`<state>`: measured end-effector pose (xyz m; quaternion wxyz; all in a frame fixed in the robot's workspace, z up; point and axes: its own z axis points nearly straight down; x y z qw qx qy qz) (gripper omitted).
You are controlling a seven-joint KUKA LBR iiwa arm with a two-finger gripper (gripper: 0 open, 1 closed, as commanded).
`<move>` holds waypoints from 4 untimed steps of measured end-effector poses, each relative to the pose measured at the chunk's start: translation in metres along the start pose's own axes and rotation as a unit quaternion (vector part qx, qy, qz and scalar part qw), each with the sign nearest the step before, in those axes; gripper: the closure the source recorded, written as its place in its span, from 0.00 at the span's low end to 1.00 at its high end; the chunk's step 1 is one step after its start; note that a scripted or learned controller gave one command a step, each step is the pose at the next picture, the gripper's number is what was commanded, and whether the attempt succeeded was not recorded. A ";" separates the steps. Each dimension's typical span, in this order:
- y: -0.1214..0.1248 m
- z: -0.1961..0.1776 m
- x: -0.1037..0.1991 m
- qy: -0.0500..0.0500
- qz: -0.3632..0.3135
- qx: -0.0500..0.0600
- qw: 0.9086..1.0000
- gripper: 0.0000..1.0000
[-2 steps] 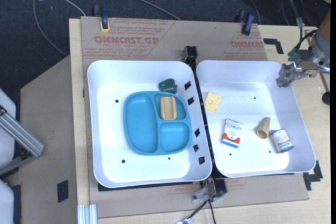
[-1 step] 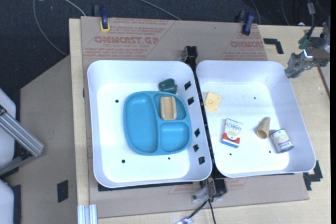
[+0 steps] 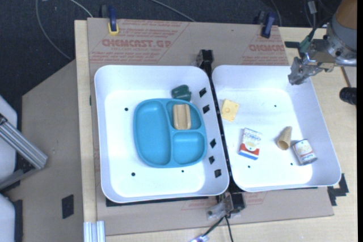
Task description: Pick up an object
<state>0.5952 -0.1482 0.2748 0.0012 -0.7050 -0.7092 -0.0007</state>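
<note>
My gripper [image 3: 297,76] hangs over the far right corner of the right bin [image 3: 266,79], with nothing seen between its fingers. In that bin lie a yellow cheese-like piece [image 3: 229,110], a small white and red carton [image 3: 250,143], a tan cone [image 3: 283,137] and a small can [image 3: 304,151]. The left bin [image 3: 113,122] holds a blue divided plate [image 3: 168,132] with a tan block [image 3: 181,117] in its upper right compartment. A dark green object [image 3: 181,92] rests just beyond the plate.
Black clips [image 3: 205,58] run along the seam between the two bins. Blue clamps [image 3: 113,24] hold the cardboard sheet at the back. Cables lie on the dark floor beyond the bench.
</note>
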 end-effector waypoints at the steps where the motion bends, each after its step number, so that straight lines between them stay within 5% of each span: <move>1: 0.000 0.000 0.046 0.000 0.000 0.000 1.000 1.00; 4: -0.014 0.037 0.202 -0.001 0.001 0.002 1.000 1.00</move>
